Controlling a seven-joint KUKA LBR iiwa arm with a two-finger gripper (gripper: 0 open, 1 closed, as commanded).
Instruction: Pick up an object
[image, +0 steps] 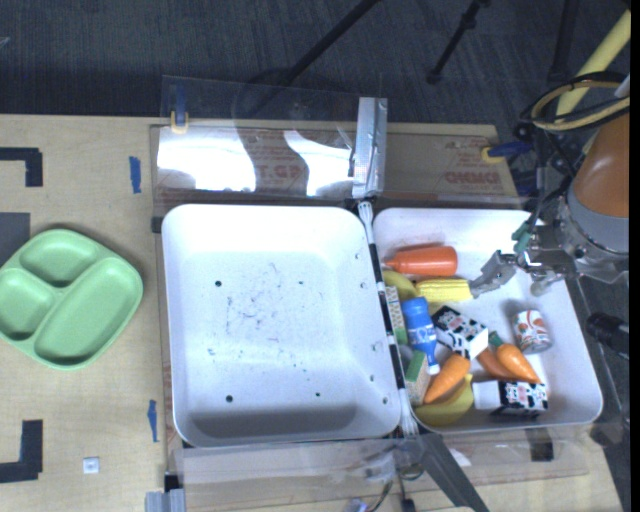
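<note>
Gripper (512, 268), whose open-or-shut state I cannot tell, hangs over the right white bin (585, 345) near its far edge, with the yellow plastic corn cob (444, 290) just leftward, its long axis running left to right.

A wooden bench (80, 160) carries two white bins (270, 420) side by side at centre and right, and a green divided plate (65, 297) at the left edge.
</note>
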